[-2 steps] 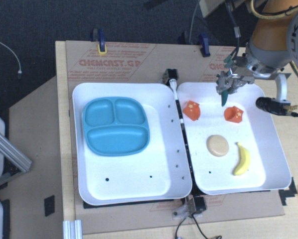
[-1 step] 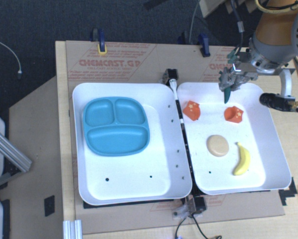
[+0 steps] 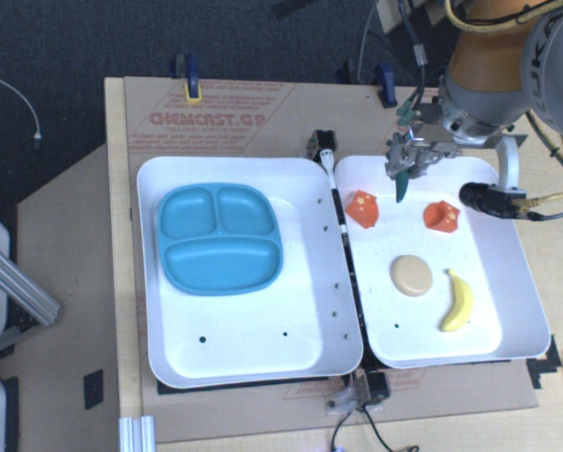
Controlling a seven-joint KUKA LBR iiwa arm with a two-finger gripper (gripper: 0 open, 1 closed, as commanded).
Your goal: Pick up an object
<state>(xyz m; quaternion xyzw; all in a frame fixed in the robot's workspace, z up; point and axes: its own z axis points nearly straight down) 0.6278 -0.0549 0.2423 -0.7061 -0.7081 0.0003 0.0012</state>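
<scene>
Brown cardboard tabletop point(image 3: 121, 252) carries two shallow white plastic bins. In the left bin point(image 3: 159, 337) lies a blue three-compartment plate point(image 3: 220, 238). The right bin point(image 3: 507, 328) holds a yellow banana point(image 3: 458, 303), a round beige disc point(image 3: 412, 275) and two red-orange pieces point(image 3: 361, 209) point(image 3: 442, 216). Between those pieces' far edges hangs the claw point(image 3: 401, 182), grasping nothing; whether it is released or clenched I cannot tell.

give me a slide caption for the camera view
Gripper poised above right bin holding two red pieces, tan disc and banana; blue divided plate in left bin.
</scene>
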